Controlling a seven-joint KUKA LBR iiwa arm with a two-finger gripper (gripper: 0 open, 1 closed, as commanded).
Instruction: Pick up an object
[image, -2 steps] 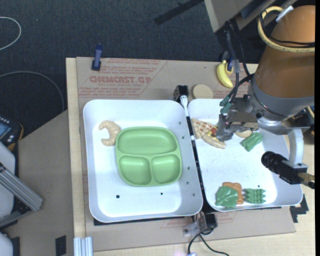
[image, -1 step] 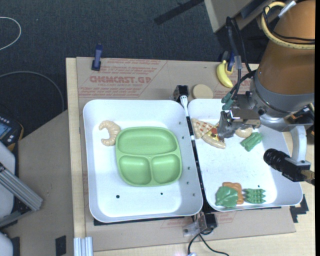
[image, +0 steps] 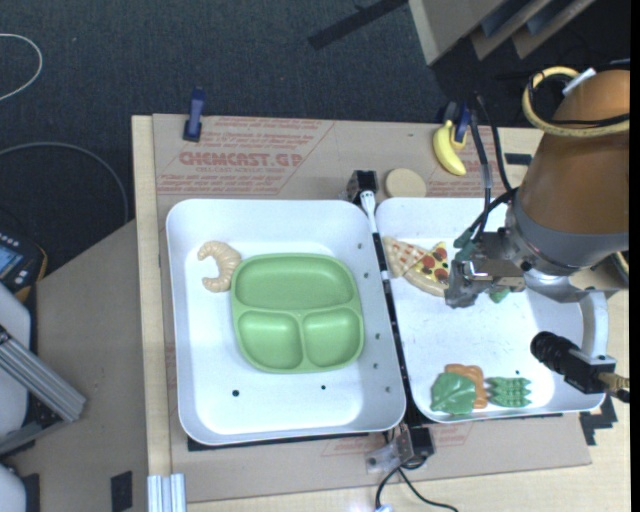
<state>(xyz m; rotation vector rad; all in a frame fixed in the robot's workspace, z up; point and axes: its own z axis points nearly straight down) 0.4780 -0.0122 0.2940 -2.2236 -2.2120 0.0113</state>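
Observation:
In the right bin a pizza slice lies at the upper left and a carrot-and-greens toy near the front edge. My gripper hangs over the right bin, just right of the pizza slice and touching or nearly touching its right end. The left bin holds a green divided plate and a tan croissant at the plate's upper left.
Behind the bins on the brown board lie a yellow banana, a tan disc and a blue clip. The arm's orange band and grey wrist cover the right bin's upper right part.

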